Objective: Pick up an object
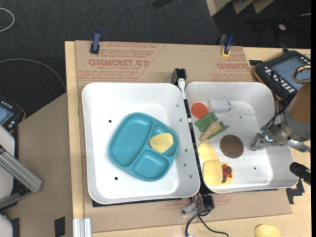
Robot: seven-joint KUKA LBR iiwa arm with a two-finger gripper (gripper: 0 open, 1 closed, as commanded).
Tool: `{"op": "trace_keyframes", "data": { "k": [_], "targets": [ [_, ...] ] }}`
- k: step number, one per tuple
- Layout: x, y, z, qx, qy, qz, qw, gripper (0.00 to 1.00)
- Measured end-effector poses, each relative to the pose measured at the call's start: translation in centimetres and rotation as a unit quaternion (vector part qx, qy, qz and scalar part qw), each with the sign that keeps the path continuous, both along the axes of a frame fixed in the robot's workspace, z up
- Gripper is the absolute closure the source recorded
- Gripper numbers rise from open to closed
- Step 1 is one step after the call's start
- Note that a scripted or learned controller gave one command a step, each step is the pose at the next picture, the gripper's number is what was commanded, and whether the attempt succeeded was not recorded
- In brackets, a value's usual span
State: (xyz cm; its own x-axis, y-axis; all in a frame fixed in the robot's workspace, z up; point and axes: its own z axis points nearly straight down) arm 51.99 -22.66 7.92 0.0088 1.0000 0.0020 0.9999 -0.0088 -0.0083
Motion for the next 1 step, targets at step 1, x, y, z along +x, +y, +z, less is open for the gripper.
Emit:
{"op": "trace_keyframes", "data": {
  "k": [1],
  "targets": [
    [-3.96, 1.82, 18.09, -0.0038, -0.012, 0.005, 0.9999, 1.0]
  ]
}}
